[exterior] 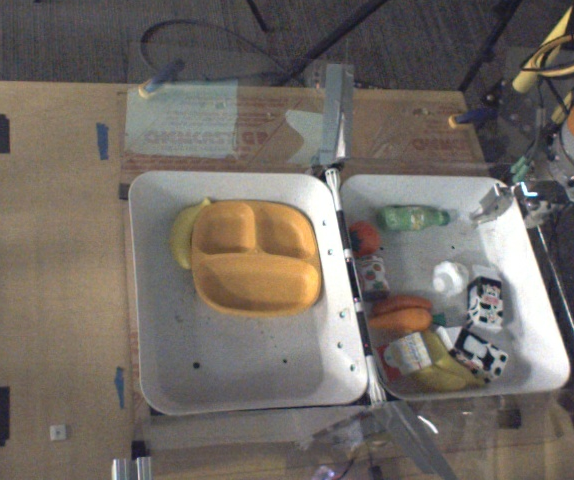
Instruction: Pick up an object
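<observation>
At the near edge of the right-hand shallow white bin (pixel 552 363), a black-and-white patterned box (pixel 481 354) lies tilted, touching a yellow soft-looking object (pixel 445 372) and a small pale packet with red print (pixel 408 352). Just beyond them sits an orange carrot-shaped toy (pixel 400 314), lying crosswise near the wall between the bins. A second black-and-white patterned carton (pixel 485 302) stands just beside a small white cup-like object (pixel 450 277). Against the dividing wall is a small printed box (pixel 372 275), and beyond it a red rounded toy (pixel 364 235). Farthest in this bin lies a green plastic bottle (pixel 413 217) on its side.

In the left-hand shallow white bin (pixel 167 368), an orange sectioned plastic tray (pixel 256 256) rests in the far half, lying over part of a yellow banana-shaped toy (pixel 183 234) at its left.

The hand (pixel 500 200) hangs over the far right corner of the right bin, apart from every object, with nothing between its fingers; whether they are spread or closed cannot be told. Both bins sit on a tan worktop (pixel 47 298).
</observation>
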You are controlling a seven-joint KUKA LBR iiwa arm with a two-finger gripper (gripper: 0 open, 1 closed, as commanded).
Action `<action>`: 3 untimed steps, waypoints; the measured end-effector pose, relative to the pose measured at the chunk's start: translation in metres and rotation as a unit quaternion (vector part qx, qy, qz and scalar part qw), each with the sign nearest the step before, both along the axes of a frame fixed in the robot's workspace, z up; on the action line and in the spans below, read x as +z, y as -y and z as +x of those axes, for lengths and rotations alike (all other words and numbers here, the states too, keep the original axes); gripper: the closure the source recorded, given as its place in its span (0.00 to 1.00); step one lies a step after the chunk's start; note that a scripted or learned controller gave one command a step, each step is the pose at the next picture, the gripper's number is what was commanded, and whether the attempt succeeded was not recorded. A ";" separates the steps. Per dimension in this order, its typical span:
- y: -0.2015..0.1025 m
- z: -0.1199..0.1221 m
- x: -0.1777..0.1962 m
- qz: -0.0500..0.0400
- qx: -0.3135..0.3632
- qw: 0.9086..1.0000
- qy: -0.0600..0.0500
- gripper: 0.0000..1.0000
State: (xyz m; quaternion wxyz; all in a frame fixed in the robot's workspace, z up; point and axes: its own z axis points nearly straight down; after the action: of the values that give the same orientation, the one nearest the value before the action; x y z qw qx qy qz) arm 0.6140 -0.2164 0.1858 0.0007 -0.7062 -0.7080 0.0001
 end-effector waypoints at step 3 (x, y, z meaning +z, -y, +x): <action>-0.106 0.046 -0.057 -0.001 -0.141 0.990 0.002 0.00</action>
State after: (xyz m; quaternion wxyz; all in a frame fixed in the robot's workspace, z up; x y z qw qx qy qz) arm 0.6601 -0.1101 0.1284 -0.0014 -0.7992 -0.6011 -0.0005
